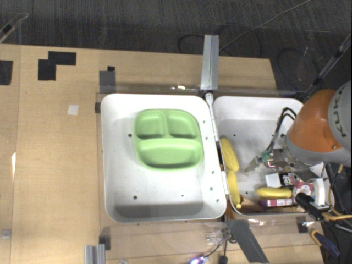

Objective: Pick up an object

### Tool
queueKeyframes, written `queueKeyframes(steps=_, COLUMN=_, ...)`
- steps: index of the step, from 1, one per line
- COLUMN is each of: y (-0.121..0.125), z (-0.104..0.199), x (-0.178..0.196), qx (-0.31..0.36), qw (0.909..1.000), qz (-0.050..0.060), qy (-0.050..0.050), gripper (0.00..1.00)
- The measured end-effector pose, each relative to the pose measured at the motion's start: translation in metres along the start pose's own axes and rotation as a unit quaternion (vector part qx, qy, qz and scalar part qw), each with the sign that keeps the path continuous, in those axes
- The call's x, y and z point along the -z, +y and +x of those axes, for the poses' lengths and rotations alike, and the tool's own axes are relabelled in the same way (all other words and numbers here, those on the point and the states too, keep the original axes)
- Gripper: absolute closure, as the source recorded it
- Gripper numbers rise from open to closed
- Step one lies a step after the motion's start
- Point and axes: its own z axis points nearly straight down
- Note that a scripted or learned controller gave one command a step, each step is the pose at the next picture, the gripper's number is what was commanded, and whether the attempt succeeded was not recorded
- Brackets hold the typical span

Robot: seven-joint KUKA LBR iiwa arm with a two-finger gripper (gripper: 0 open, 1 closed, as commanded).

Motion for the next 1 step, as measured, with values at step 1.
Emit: queueKeyframes(steps=1, y=-0.0162, z=-0.061, x=-0.0001, qx=0.201, qw=0.9796, qz=-0.003, qy=0.012, gripper=0.0)
